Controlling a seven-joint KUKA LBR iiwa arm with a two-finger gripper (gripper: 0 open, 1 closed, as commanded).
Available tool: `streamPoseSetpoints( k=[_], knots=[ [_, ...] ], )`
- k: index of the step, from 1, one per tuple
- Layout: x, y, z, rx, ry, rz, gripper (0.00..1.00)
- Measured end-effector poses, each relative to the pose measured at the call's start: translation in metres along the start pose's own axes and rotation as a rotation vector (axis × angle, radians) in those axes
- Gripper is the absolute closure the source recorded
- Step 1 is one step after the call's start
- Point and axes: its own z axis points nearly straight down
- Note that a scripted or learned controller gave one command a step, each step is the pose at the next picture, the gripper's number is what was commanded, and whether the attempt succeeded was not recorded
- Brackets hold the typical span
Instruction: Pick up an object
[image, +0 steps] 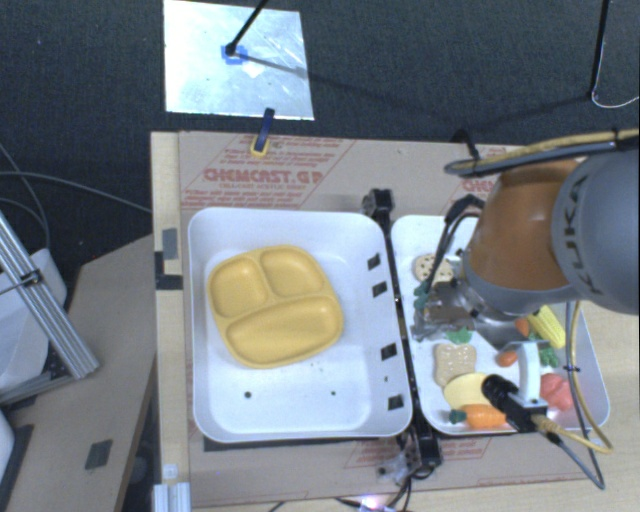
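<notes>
dark carpet surrounds a bench bearing two white bins. left bin (230, 400) holds one yellow divided plate (275, 305). right bin (600, 400) holds toy food (455, 365), several pieces, partly hidden under the arm (545, 235); gripper (432, 312) low there, its state unclear.

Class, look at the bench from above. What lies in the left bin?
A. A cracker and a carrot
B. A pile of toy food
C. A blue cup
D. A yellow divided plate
D. The yellow divided plate lies alone in the left bin; the toy food is in the right bin.
</notes>
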Motion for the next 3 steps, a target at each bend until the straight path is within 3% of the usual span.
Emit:
streamPoseSetpoints(
  k=[1, 2, 3],
  knots=[
    [0.083, 0.003, 0.03, 0.005, 0.0, 0.0, 1.0],
    [0.028, 0.0, 0.029, 0.004, -0.003, 0.015, 1.0],
    [0.084, 0.0, 0.029, 0.003, -0.001, 0.003, 1.0]
  ],
)
